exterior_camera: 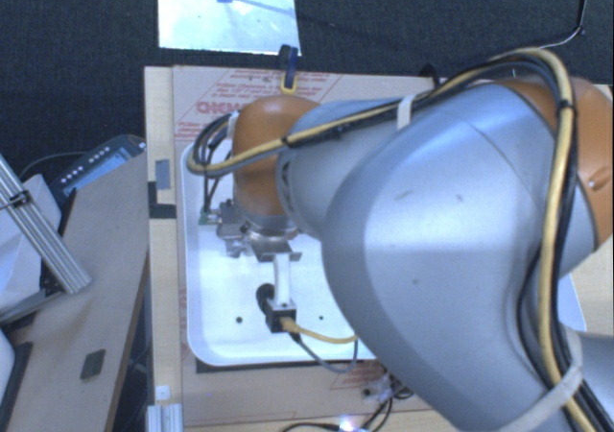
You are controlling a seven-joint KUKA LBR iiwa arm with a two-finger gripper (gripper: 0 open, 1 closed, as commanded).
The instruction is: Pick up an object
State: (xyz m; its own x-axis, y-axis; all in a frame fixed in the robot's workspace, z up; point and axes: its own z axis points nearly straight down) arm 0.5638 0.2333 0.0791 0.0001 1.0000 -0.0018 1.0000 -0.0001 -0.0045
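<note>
The arm (451, 228) reaches down into the white bin (206, 329) at the counter's (161, 324) left edge, its orange-banded wrist (264, 147) low over the bin's far half. The jaws sit under that wrist, and I cannot tell whether they are released or clenched. I also cannot tell where the object to be picked lies, since the arm covers much of the bin floor towards its right edge. By my judgement the pick is at most mid-attempt: nothing is seen held, and the grasp and lift remain to be done.

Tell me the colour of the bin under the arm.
The bin is white; the camera view shows it best.
</note>
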